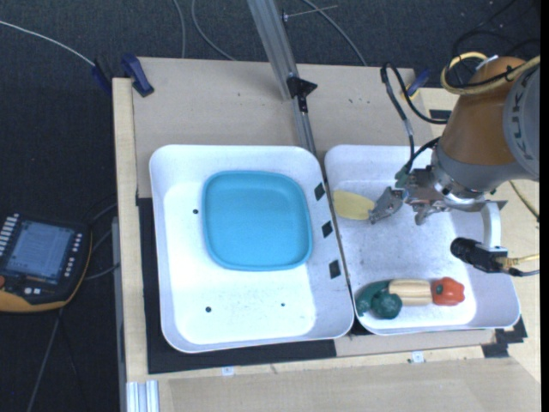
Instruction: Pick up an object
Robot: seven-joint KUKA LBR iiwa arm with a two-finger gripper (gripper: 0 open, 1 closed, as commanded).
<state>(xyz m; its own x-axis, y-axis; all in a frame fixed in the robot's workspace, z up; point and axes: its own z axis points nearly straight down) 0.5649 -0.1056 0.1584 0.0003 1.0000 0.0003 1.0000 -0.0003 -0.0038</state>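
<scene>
My gripper (401, 212) hangs over the upper part of the right bin (403, 256), below the orange-banded wrist. Its two grey fingers stand apart, with bare white bin floor between them, so it is open and holds nothing. A flat yellow object (350, 204) lies just left of the left finger (381, 209), close to it or touching. Along the bin's front edge lie a dark green object (378, 302), a beige cylinder (410, 292) and a red object (447, 291), side by side and well below the gripper.
The left bin (171, 256) holds a light blue square plate (256, 220). A metal post (279, 41) slants down to the gap between the bins. A black fitting with a cable (477, 254) sits at the right bin's right side. A handheld controller (39, 256) lies off the bench, far left.
</scene>
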